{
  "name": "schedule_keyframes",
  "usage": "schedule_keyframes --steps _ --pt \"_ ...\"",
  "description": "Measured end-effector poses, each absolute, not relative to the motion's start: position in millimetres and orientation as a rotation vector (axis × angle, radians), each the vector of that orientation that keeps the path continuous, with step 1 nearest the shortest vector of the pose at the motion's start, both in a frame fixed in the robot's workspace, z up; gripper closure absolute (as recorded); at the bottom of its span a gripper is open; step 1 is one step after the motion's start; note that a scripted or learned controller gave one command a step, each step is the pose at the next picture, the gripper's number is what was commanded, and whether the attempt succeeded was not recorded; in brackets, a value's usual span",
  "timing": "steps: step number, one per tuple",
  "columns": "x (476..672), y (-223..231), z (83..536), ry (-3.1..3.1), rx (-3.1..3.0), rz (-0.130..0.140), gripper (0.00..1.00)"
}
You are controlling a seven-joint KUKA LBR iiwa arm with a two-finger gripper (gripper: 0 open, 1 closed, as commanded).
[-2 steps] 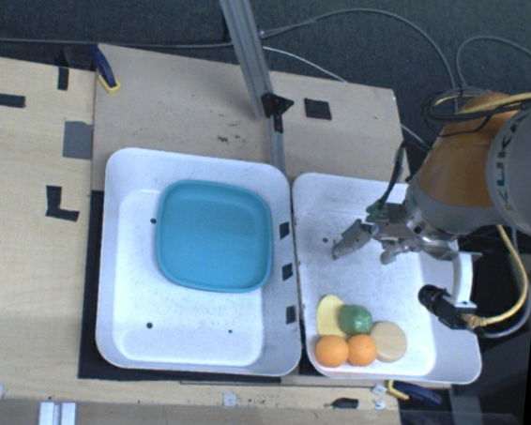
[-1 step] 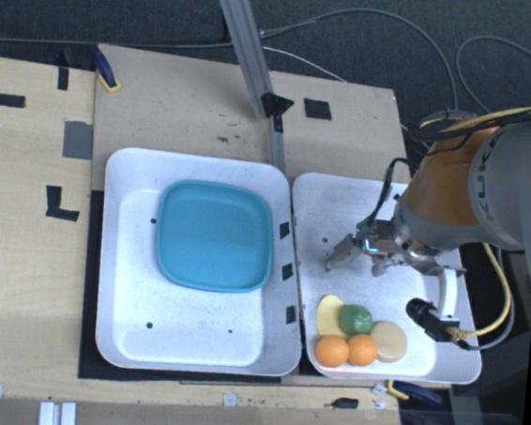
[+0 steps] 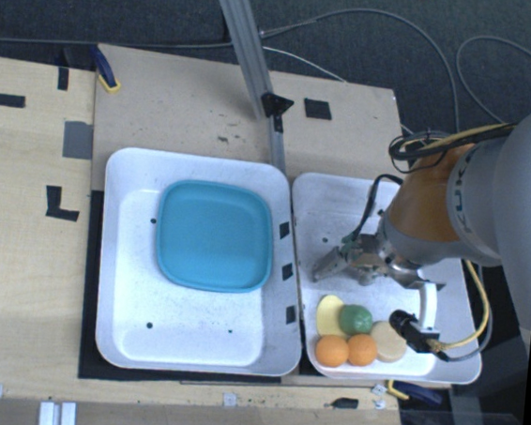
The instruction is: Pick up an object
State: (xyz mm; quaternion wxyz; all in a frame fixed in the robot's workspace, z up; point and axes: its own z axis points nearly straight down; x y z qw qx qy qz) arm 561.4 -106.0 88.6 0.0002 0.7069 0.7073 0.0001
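Camera view: gripper open, empty, above right bin. Oranges: likely light, firm, round, slippery; grasp across middle.

No text, label, brand or number could be read anywhere on the bench. The black marks on it stayed too small to tell.

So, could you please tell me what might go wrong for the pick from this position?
1. The gripper hangs over bare floor of the right bin, apart from the food cluster, so closing here would likely catch nothing.
2. The yellow piece, green ball, two orange balls and beige piece touch, so fingers may nudge neighbours or slip off.
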Motion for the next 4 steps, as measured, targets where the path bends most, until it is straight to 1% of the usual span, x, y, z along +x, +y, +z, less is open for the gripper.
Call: schedule_keyframes --steps 1,2,3,4 --pt "562.1 -106.8 100.5 2.22 2.219 0.001 1.0" --pt "562.7 -102.7 162.3 2.22 2.218 0.005 1.0" --pt "555.3 -107.8 210.9 2.219 2.219 0.004 1.0" --pt "555.2 -115.4 255.8 2.219 2.22 0.003 1.0"
